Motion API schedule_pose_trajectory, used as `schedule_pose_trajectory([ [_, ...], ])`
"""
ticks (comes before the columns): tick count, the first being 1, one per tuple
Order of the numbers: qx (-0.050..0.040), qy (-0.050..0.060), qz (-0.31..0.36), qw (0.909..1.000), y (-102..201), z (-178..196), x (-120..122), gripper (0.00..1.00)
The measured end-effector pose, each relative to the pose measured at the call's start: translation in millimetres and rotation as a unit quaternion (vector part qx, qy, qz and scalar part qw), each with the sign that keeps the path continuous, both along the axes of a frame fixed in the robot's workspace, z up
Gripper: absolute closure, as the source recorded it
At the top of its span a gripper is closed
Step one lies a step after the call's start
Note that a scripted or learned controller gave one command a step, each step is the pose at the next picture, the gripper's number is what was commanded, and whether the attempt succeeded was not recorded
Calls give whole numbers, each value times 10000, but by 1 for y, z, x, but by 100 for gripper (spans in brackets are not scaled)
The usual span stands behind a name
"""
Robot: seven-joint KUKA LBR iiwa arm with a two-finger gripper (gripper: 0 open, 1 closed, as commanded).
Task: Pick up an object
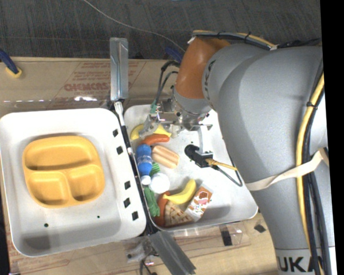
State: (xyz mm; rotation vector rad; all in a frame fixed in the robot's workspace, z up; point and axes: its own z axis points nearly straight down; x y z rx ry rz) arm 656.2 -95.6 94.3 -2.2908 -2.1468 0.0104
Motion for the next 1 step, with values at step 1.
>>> schedule_pose_trajectory([
  [1, 12, -51, -412, 9991, 4, 64, 2, 0],
])
